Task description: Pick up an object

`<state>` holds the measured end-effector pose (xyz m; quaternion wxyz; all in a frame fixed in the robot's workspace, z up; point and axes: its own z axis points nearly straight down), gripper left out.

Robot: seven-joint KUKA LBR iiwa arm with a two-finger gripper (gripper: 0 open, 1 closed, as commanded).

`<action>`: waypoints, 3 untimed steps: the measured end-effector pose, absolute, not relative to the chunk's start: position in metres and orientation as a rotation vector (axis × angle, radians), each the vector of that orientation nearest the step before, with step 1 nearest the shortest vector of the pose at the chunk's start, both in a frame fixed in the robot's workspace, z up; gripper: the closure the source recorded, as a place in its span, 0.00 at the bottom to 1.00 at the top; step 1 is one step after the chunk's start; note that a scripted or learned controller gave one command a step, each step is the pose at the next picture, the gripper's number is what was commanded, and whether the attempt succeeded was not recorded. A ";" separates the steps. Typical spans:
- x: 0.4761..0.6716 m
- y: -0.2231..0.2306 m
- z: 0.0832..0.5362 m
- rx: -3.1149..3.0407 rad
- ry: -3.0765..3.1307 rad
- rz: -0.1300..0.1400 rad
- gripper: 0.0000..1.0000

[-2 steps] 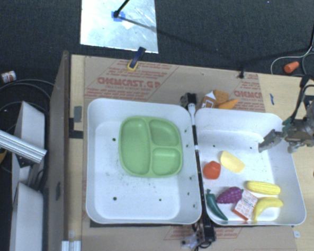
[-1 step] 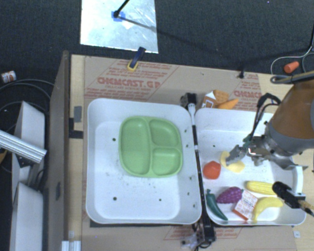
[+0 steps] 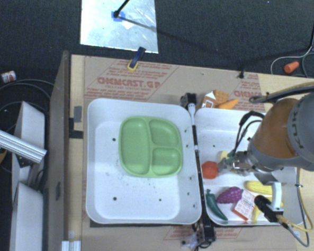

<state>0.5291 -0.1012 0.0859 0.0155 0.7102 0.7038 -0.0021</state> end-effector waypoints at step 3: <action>0.580 -0.095 0.090 2.199 2.194 0.000 0.00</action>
